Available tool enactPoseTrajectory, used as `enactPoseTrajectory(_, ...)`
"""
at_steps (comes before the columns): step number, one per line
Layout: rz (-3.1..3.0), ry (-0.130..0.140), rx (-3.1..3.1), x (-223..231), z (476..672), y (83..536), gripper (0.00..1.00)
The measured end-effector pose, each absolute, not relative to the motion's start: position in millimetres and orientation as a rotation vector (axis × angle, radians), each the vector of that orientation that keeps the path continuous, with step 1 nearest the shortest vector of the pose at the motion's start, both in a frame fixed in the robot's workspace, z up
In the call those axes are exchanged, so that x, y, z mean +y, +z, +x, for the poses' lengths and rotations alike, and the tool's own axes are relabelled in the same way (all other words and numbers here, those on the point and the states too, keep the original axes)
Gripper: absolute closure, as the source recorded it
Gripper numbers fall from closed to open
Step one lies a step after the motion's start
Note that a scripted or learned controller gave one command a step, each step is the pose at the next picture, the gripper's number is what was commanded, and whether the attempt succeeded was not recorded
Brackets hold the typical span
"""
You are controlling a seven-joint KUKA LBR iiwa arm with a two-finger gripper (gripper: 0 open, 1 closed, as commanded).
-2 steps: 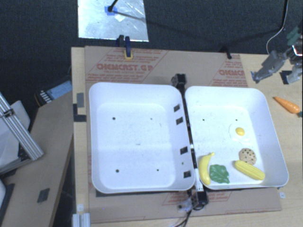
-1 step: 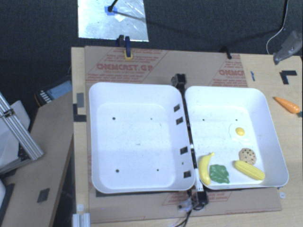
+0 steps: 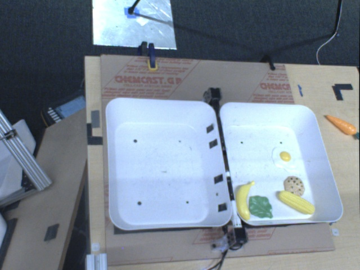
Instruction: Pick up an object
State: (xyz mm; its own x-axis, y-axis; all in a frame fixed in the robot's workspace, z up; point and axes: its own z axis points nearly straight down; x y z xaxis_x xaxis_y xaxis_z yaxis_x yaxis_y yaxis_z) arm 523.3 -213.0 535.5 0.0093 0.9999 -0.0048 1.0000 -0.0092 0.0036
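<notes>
From the fixed camera above the bench, two shallow white plastic bins sit side by side on a sheet of printed brown cardboard [image 3: 169, 77]; the left bin [image 3: 121, 114] shows bare white floor, while the right bin [image 3: 306, 120] carries every candidate for the pick. Along its near edge lie a curved yellow toy banana [image 3: 243, 200], touching or just beside a flat green leafy piece [image 3: 261, 207], and further right a yellow corn cob [image 3: 296, 202] lying at a slant. A round brown speckled cookie [image 3: 293, 185] sits just behind the corn, and a white fried egg with a yellow yolk [image 3: 284, 157] lies apart from the rest, nearer the middle of the bin. An orange toy carrot [image 3: 342, 125] rests outside the bins on the bench at the right. The state of the jaws cannot be told from this picture. The step in hand appears to be the very start — no object is lifted, all lie on the bin floor. The next move probably calls for choosing a target and descending over it; the egg stands free of neighbours, whereas the banana and the green piece crowd each other — a likelier place for a fumbled grasp.
</notes>
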Motion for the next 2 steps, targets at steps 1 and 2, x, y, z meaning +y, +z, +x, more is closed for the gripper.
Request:
enactPoseTrajectory(1,2.209,0.003,2.227,-204.9,618.7,534.2,0.0)
enactPoseTrajectory(2,2.211,0.002,2.226,-205.2,670.4,534.6,0.0)
